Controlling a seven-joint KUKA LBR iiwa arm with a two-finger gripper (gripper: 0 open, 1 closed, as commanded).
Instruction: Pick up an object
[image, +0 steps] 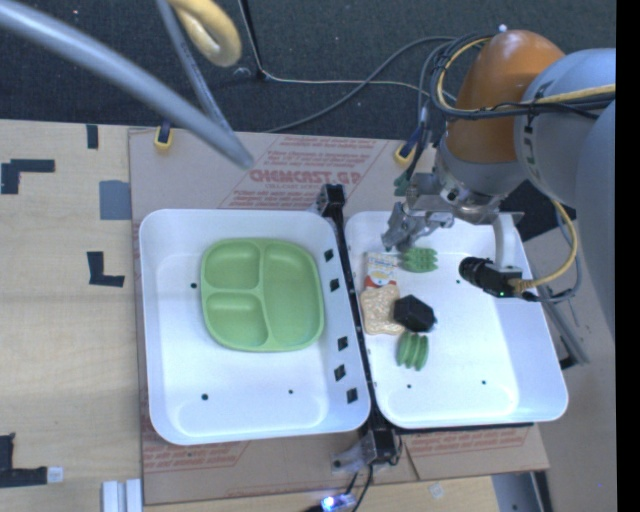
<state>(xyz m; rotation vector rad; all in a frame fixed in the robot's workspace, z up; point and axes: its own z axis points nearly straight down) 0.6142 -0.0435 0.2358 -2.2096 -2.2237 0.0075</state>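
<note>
Now 2 white bins sit side by side on the counter. In the left bin (170, 400) lies a green plate (262, 294) with 3 sections. The right bin (500, 390) holds a tan snack packet (378, 300), a black block (414, 313) and 2 green toys (412, 350) (421, 261). The jaws (400, 238) hang over the packet's top end, just beside the upper green toy.

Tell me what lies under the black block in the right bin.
The black block rests partly on a tan flat piece, with a green ridged item just below it in view. Whatever part of the tan piece sits beneath the block is covered.
</note>
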